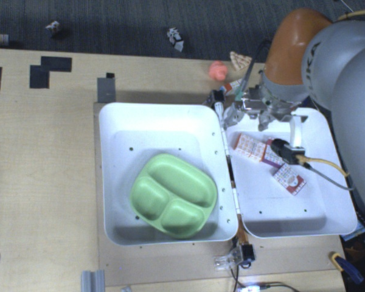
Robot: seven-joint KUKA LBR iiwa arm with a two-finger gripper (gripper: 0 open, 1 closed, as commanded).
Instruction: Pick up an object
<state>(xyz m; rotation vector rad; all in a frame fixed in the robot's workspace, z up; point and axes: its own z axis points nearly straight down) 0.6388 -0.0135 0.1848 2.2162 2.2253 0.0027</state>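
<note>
Green divided plate (173, 194) in left bin (109, 163)

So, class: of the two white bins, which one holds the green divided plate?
The left bin, the one farther from the arm, holds the green divided plate. The right bin holds small red-and-white packets instead.

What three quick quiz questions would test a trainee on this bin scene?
1. True or false: the green divided tray lies in the left bin.
2. Which bin holds the red-and-white packet? A left, B right.
3. Fill in: the pink ball lies ____ the bins.

Key: 1 true; 2 B, the right bin; 3 outside.
</note>
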